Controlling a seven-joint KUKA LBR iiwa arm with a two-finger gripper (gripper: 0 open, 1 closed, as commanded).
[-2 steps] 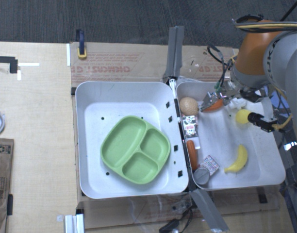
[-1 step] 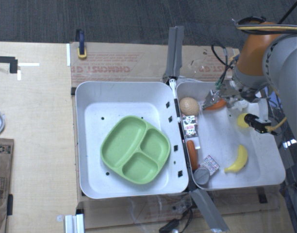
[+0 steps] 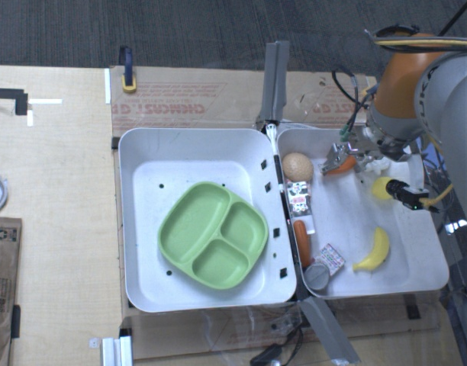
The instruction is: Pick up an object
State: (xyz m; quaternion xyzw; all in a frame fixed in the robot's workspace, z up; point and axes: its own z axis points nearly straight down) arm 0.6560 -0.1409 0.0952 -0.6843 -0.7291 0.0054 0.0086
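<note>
Leftmost on the bench, the shallow white left bin [image 3: 134, 204] holds a pale green three-compartment plastic plate [image 3: 212, 235]. Along the right bin's [image 3: 417, 280] left wall lie a beige egg-shaped ball [image 3: 297, 166], a small printed packet [image 3: 298, 199], a red-orange sausage-shaped toy [image 3: 302, 242] and a grey round can [image 3: 317, 277]; a yellow plastic banana [image 3: 374, 252] lies farther right. Near the back wall the gripper [image 3: 342, 161] appears clenched on a small orange carrot-like piece [image 3: 339, 169]. The hold looks shallow, so lifting could let it slip.
</note>
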